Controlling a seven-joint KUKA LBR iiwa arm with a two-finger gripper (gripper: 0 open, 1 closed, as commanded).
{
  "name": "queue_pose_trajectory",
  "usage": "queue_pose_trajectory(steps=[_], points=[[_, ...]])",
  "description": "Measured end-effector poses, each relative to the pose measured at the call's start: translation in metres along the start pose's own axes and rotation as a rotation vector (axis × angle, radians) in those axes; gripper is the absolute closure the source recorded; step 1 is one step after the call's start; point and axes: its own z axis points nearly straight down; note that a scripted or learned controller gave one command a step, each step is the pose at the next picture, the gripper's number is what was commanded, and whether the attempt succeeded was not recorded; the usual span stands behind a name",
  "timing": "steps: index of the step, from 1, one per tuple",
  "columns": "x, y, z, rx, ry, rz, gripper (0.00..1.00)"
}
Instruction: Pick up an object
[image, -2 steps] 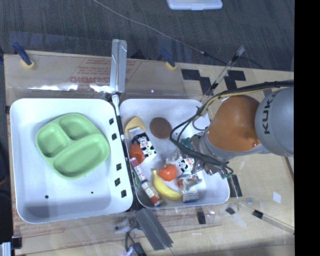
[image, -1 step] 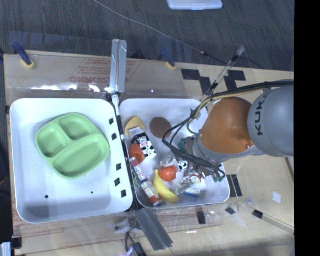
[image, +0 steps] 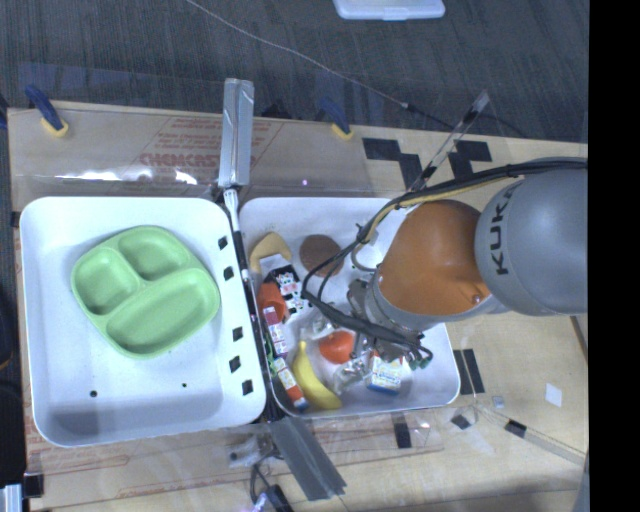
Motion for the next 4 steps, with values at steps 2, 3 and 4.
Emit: queue_pose_trajectory(steps=[2, 3, 4], points=[[-0.037, 0.024, 0.002, -0.001, 0.005, 0.436, 1.0], [-0.122, -0.025, -0.076, 0.002, -0.003, 0.36, 1.0], [-0.092, -0.101, -0.075, 0.001, 0.003, -0.03, 1.0]])
